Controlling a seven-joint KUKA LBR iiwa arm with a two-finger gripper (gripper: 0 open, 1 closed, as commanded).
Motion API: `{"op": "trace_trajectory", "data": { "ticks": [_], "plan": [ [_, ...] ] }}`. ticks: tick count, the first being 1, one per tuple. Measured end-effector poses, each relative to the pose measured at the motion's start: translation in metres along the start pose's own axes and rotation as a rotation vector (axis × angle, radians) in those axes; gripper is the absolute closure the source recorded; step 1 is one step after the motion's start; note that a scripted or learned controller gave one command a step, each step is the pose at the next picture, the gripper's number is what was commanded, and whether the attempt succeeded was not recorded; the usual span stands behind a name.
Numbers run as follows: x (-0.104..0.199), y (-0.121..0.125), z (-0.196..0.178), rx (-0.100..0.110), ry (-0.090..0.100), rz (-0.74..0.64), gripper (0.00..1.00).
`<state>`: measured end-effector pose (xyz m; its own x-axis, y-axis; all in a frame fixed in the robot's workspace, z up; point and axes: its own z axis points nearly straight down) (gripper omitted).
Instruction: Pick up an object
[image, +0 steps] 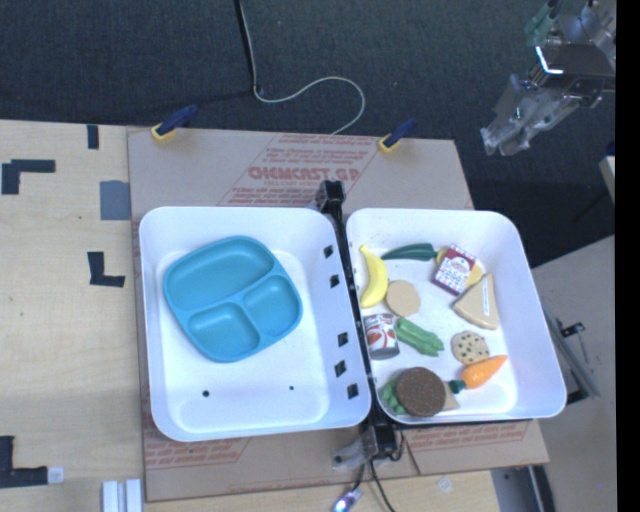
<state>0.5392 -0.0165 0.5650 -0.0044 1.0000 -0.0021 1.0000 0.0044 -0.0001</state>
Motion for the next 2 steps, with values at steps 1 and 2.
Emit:
{"op": "trace_trajectory", "data": {
  "ticks": [1,2],
  "plan": [
    [0.0003,0.0004,-0.0099,0.000,-0.001,-0.001,1.00],
    [0.0007,0.0008,-0.0198,0.001,-0.001,-0.002,1.00]
  ]
}}
